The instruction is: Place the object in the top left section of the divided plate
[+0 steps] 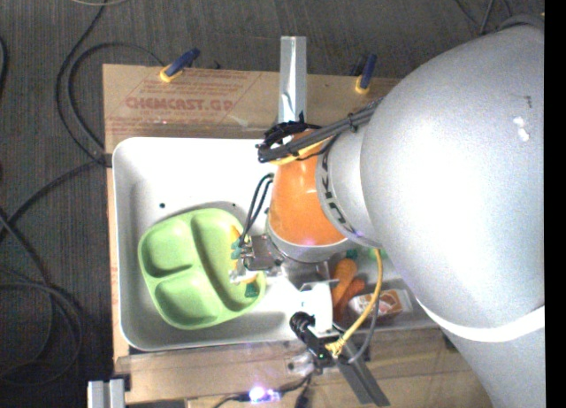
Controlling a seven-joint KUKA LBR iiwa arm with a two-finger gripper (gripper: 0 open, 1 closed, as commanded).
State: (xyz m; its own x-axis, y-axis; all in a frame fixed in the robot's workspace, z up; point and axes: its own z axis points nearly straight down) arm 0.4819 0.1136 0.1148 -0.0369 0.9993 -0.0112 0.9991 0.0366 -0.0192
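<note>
Green divided plate [190,265] sits in the left bin [133,185], lower left of frame; gripper [246,266] hangs over the plate's right rim. Jaw state — cannot tell, wrist blocks it. A small green-orange bit [251,288] sits at the rim under the wrist — possibly the object, held or not unclear. Risk: a release here lands on the rim, not the top left section. Orange items [350,284] crowd the right bin; open room lies frame-left, over the plate.
</note>
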